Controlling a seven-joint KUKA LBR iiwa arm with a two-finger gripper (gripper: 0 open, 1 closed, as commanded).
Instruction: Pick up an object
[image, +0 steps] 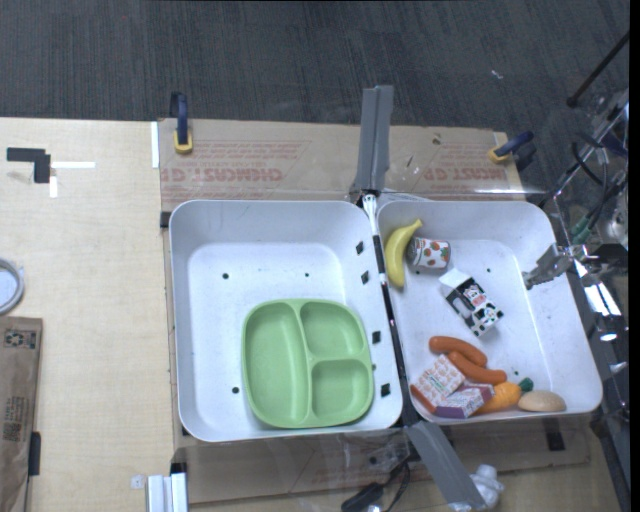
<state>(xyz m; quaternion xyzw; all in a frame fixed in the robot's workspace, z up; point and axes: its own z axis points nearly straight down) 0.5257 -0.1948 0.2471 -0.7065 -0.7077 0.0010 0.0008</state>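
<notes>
A banana (402, 252) lies by the right bin's (560, 330) left wall; the pincer (548, 266) hovers near its right wall, grip unclear.

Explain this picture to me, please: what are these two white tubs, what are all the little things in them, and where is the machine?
One fixed camera looks down at a slant on a bench. Two shallow white bins sit side by side. The left bin holds a green divided plate. The right bin holds toy food: a banana, a small printed carton, a black-and-white milk carton, two sausages, a pink box, a carrot and a beige potato-like lump. The robot arm reaches in from the right; its metal gripper hangs at the right bin's far edge, with nothing visibly between it. Its job is to pick up one object.
</notes>
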